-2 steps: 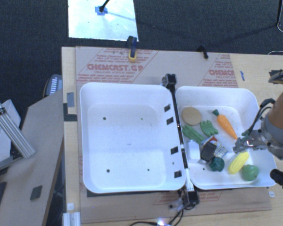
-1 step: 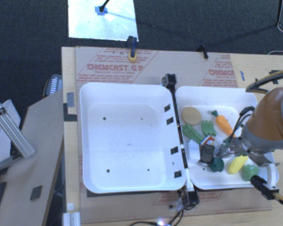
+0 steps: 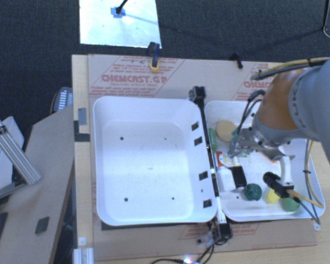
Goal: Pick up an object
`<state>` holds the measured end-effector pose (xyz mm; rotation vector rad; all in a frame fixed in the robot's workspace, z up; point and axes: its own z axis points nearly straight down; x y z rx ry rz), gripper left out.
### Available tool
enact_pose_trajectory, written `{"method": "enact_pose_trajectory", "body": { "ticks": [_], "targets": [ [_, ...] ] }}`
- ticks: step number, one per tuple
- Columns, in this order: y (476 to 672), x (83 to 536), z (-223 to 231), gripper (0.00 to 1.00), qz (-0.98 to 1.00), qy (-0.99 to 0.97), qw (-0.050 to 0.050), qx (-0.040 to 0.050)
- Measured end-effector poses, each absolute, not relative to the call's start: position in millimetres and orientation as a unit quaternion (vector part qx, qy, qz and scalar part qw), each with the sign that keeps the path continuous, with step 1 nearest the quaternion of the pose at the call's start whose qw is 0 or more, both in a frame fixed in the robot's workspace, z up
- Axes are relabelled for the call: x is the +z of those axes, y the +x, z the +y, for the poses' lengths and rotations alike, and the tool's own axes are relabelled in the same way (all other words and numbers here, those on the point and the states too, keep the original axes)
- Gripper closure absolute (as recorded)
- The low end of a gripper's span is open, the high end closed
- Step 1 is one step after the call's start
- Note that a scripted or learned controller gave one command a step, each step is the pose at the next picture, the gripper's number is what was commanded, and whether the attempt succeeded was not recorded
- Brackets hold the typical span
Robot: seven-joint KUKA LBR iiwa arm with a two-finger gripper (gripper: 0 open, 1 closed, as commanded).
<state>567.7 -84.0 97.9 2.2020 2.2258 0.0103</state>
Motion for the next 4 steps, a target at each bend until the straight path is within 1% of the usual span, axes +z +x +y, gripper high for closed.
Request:
{"method": "enact_pose_trajectory", "body": {
  "ticks": [1, 2, 3, 4],
  "targets": [
    [633.6, 221.5, -36.1, 1.0, 0.711, 0.703, 0.006, 0.0059],
    [616.3, 303.2, 49.2, 1.0, 0.711, 0.703, 0.002, 0.0039],
    [572.6, 261.8, 57.1, 1.0, 0.708, 0.706, -0.002, -0.0015],
    [592.2, 351.9, 128.2, 1.0, 0.711, 0.703, 0.003, 0.0048]
  ]
}}
